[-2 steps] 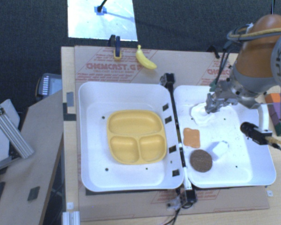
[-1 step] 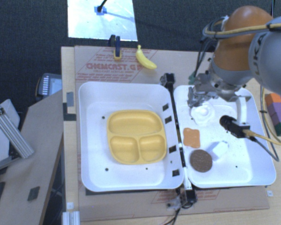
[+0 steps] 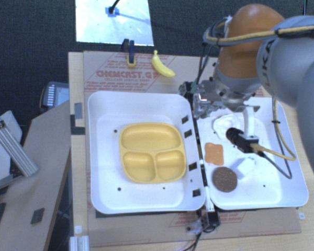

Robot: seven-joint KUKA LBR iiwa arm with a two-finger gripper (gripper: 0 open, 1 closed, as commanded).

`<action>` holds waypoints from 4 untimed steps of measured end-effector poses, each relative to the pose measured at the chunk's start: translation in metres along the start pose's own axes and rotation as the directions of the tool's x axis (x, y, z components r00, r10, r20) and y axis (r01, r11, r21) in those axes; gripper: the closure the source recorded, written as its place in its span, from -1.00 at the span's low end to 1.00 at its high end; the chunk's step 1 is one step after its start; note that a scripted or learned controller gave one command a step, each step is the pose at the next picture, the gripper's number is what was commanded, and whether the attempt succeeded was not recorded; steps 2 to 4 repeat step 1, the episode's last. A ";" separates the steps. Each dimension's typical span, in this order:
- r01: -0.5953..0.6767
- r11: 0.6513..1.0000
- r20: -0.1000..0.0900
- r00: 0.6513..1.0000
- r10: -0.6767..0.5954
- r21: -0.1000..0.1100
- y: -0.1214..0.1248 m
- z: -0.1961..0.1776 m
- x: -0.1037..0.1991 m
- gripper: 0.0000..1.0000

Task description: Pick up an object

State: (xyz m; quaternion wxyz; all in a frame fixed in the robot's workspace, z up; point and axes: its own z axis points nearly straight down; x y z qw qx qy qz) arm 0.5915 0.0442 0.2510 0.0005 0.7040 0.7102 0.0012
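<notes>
Over the right bin [image 3: 275,188], beyond the orange square [image 3: 214,153], the tool [image 3: 215,107], grip state unclear.

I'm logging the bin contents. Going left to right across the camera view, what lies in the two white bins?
Yellow three-compartment plate in the left bin → orange square slice → brown round disc, both in the right bin.

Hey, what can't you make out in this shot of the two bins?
Right bin, far end: hidden behind the arm, camera view.
White item in that bin: pale on white, partly under the arm, identity unclear.
Small blue thing on the shiny sheet: too small to identify.
</notes>
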 end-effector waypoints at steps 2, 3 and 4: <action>0.000 1.000 0.000 1.000 0.000 -0.001 0.019 0.009 0.045 1.00; 0.000 1.000 0.000 1.000 0.000 -0.001 0.019 0.009 0.045 1.00; 0.000 1.000 0.000 1.000 0.000 -0.001 0.019 0.009 0.045 1.00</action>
